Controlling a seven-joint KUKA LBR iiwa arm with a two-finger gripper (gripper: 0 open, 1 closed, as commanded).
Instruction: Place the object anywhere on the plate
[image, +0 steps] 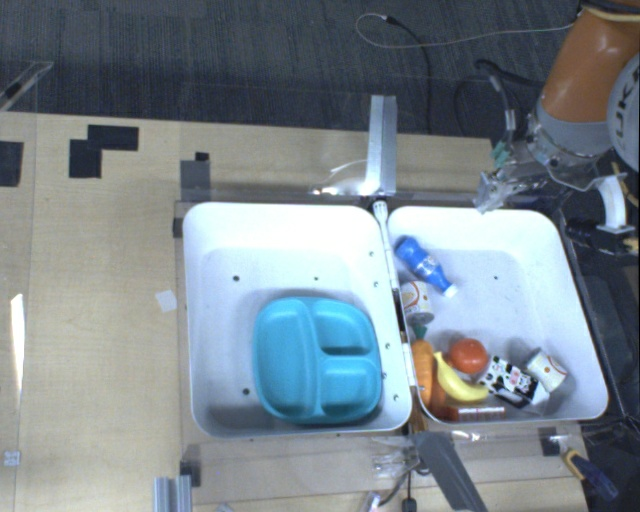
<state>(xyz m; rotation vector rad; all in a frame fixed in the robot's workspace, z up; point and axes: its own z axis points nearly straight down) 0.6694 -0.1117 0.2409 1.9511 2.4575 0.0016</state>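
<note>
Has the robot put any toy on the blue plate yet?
Not yet. The blue plate in the left bin has nothing on it. The toys, such as the blue bottle, banana and tomato, all lie in the right bin. The gripper is above that bin's far edge. Picking and placing are both left.

Two shallow white plastic bins sit side by side on a pale wooden bench (90, 320): the left bin (215, 300) and the right bin (540, 260), parted by an upright grey metal post (382, 145) (a thin cable (440, 40) loops behind).
</note>
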